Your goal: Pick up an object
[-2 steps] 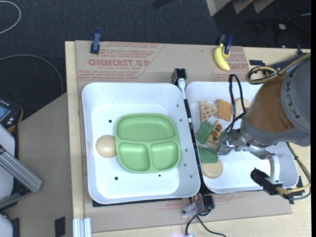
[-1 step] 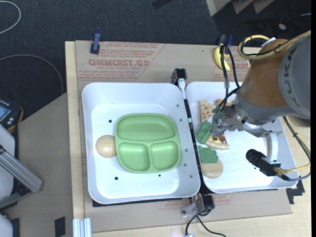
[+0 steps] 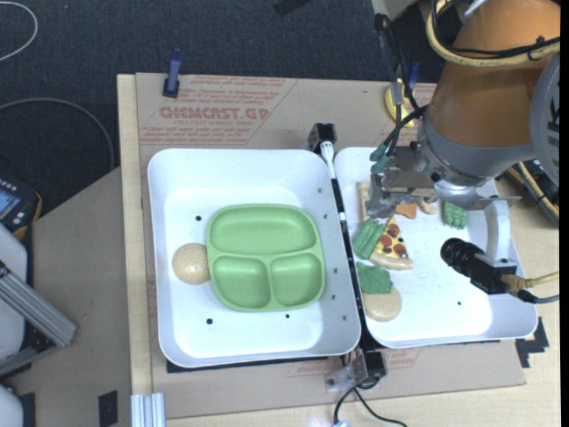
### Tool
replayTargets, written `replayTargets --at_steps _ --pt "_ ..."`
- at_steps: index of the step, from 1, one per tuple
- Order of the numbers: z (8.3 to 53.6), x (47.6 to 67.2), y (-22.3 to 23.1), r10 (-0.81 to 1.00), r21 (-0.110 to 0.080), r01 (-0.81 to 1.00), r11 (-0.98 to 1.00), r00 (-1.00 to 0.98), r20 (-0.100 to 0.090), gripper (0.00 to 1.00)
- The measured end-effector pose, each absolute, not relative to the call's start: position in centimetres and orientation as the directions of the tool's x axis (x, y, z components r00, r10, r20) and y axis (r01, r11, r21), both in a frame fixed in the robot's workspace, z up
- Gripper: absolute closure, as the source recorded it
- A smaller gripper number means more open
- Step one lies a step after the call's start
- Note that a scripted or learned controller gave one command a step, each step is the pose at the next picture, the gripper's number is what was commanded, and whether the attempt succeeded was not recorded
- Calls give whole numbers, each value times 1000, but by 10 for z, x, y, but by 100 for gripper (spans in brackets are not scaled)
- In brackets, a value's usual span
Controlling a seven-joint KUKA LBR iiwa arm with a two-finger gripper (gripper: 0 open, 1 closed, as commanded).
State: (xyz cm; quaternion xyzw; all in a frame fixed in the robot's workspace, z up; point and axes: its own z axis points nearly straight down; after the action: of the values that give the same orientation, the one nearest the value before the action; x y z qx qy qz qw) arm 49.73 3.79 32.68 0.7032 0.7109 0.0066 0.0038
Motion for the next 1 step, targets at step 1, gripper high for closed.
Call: replayTargets --at_steps 1 --pt "396 479 93 1000 9 1000 9 -9 4 100"
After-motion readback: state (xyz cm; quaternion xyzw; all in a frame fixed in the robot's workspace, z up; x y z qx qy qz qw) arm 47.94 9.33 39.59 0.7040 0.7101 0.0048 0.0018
